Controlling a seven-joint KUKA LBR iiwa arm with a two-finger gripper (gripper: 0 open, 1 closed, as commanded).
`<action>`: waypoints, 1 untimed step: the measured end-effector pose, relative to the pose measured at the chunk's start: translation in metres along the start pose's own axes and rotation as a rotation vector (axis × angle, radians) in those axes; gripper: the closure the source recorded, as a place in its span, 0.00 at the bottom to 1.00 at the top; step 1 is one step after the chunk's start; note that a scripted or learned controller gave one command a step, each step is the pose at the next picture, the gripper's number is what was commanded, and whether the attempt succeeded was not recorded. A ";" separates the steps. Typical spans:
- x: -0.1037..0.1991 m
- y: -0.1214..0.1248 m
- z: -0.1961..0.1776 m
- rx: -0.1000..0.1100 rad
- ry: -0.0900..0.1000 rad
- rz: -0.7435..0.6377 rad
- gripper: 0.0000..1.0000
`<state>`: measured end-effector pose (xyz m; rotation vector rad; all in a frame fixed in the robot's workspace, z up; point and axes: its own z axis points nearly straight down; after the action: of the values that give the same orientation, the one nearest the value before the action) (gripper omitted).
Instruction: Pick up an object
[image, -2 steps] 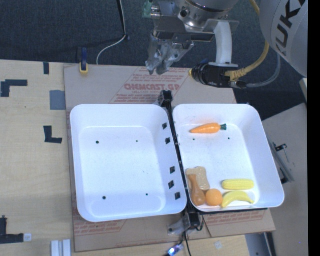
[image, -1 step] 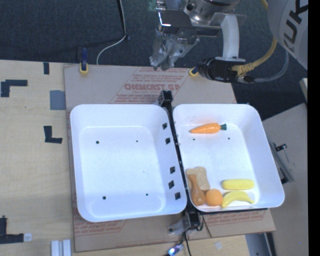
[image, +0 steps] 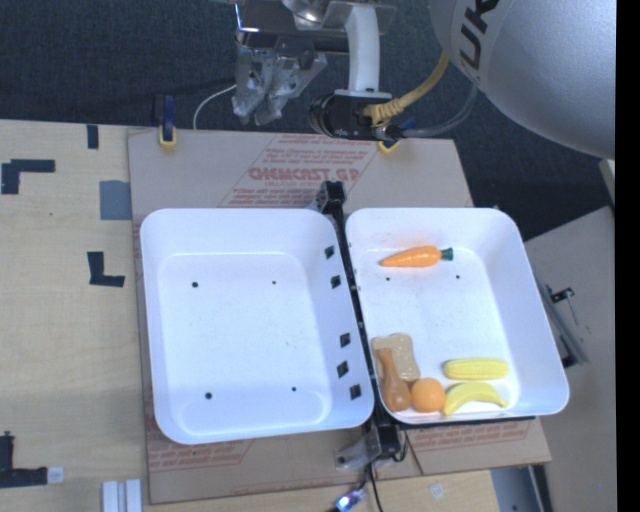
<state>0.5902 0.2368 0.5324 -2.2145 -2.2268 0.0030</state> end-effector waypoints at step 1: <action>-0.002 -0.001 -0.012 -0.001 0.000 0.001 1.00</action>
<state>0.5896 0.2345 0.5442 -2.2162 -2.2263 0.0025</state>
